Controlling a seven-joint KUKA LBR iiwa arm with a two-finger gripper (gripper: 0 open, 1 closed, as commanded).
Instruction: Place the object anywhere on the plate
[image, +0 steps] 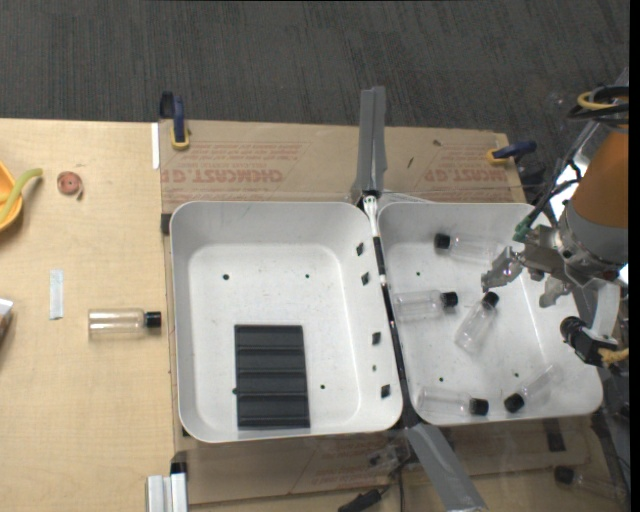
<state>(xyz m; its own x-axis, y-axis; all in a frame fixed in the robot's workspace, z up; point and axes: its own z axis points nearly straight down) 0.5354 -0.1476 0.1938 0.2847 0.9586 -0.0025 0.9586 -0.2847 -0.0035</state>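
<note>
A dark ribbed plate (270, 377) lies flat in the front half of the left bin (200, 240). Several clear plastic bottles with black caps lie in the right bin (420, 215). One tilted bottle (474, 326) has its cap just under my gripper (497, 273). Another bottle (421, 301) lies to its left, and a third (455, 243) rests near the back. My gripper hangs low over the right bin's middle right, with the grey arm and orange band (606, 180) behind it. Nothing is seen held in it.
Two more bottles (447, 404) (531, 388) lie along the right bin's front wall. A loose bottle (120, 321) rests on the wooden bench left of the bins. A yellow object (10, 196) sits at the far left edge. Clamps (175, 118) hold the cardboard at the back.
</note>
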